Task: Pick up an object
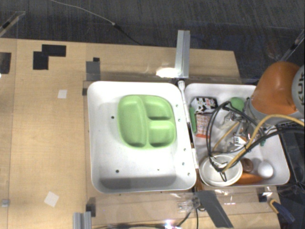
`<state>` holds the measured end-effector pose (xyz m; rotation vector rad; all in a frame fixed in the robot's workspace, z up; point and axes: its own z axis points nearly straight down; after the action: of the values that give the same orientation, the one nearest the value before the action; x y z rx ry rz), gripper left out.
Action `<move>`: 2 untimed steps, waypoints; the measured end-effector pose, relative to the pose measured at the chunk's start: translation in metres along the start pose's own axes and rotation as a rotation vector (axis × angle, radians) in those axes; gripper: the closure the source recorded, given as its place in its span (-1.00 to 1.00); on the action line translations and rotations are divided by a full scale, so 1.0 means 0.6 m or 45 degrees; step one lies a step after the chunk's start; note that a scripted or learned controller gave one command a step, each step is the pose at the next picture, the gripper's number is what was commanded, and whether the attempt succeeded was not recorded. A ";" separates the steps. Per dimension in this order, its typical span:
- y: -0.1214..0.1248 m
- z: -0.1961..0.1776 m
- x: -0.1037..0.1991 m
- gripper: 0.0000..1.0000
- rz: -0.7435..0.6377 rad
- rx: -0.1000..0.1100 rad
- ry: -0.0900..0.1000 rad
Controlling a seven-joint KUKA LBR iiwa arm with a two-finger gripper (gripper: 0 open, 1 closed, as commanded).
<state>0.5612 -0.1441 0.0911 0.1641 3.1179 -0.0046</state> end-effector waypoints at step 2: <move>0.022 0.004 -0.071 -1.00 0.428 0.000 0.008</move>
<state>0.6053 -0.1352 0.0895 0.6841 3.0523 0.0012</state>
